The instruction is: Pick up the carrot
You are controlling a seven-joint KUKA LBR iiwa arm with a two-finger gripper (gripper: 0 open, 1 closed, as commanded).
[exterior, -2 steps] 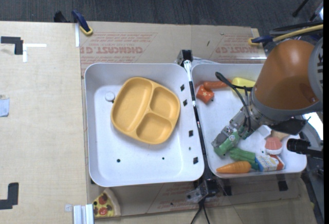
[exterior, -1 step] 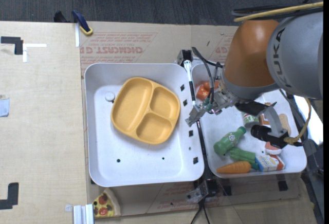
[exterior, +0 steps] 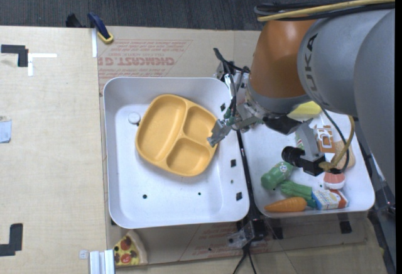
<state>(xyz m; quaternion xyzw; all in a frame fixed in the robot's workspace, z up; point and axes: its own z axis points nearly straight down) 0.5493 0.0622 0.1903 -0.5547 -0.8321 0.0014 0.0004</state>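
I take the yellow divided plate in the left bin as my landmark. The gripper sits at the plate's right edge, just touching or overlapping the rim, close to the wall between the two bins. I cannot tell how its fingers stand; the tip is small, grey and blurred against the plate, and I see nothing held there.

The carrot lies well to the right of the plate and lower in the view, in the right bin, near that bin's front wall. It is well apart from the gripper, with the dividing wall between them.

The carrot is orange, smooth and tapered. It lies flat, its long axis roughly parallel to the front wall, the narrow end pointing back toward the plate side.

Just above the carrot, a green toy lies beside it, close or touching. At the carrot's thick end, away from the plate, a small printed carton sits just beside it. A yellow object shows farther up, under the arm, which crosses over the right bin toward the plate.
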